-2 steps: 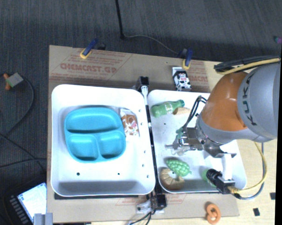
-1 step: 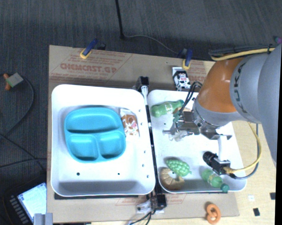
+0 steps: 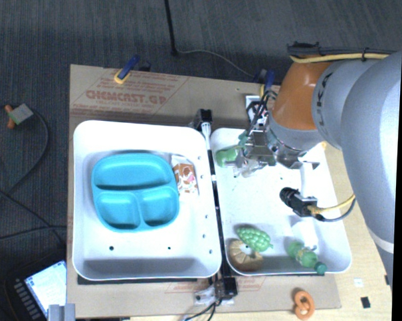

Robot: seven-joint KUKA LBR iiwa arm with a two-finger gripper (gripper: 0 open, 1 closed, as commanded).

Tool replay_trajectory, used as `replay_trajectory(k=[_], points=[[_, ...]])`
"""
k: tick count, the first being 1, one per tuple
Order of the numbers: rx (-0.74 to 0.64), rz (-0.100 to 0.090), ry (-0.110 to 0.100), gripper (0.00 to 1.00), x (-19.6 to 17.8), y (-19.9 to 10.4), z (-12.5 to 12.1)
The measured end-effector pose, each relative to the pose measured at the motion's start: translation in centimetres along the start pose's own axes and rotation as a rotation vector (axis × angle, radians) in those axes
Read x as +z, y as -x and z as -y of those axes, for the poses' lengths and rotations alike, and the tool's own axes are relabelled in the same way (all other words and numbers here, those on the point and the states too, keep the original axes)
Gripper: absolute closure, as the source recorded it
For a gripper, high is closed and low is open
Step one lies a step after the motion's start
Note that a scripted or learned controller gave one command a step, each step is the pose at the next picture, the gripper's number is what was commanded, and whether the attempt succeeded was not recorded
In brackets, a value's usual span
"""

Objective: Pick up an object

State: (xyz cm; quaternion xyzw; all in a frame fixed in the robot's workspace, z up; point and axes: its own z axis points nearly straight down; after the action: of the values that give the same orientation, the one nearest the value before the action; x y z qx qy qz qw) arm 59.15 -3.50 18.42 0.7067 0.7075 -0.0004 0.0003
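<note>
Gripper (image 3: 249, 160) low at the right bin's (image 3: 332, 195) far left corner, beside a small green toy (image 3: 226, 155) against the wall; grip state impossible to tell. Probably light, soft, slightly slippery; best pinched across the middle. Tight against the rim there, open floor toward the bin's centre.

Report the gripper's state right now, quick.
Gripper: low at the far end of the right bin, beside a green object; open or closed cannot be told, and no grasp is visible.
</note>
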Motion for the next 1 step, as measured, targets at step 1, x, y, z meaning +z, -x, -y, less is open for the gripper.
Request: replay_trajectory(k=[1], points=[[-0.001,-0.001,-0.002,1.00,-4.44,-8.62,5.05]])
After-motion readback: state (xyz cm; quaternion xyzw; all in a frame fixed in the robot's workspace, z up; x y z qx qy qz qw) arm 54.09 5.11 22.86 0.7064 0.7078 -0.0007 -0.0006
